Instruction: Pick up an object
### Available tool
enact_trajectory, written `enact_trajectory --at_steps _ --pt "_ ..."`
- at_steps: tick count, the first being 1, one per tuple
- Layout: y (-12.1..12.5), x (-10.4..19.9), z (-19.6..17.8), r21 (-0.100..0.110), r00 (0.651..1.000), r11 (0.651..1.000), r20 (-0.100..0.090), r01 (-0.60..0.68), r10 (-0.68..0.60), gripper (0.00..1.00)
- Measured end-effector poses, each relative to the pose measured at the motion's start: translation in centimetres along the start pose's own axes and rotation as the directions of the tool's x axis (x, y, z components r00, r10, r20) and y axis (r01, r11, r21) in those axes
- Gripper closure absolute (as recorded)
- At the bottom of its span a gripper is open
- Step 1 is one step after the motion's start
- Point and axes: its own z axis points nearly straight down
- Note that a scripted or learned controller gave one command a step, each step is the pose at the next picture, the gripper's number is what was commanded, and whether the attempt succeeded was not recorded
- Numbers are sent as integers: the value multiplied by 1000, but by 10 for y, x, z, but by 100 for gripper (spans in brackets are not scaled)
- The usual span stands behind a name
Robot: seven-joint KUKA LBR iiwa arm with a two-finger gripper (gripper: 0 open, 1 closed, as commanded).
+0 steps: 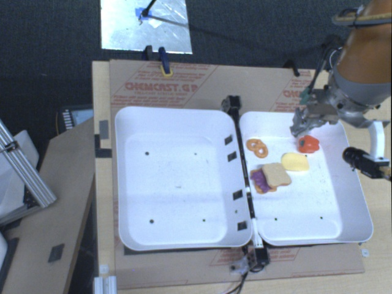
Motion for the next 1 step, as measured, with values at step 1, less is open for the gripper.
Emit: enact_trajectory --at_steps 1 --pt "0 84 -41 3 1000 1000 -1 -1 1 100"
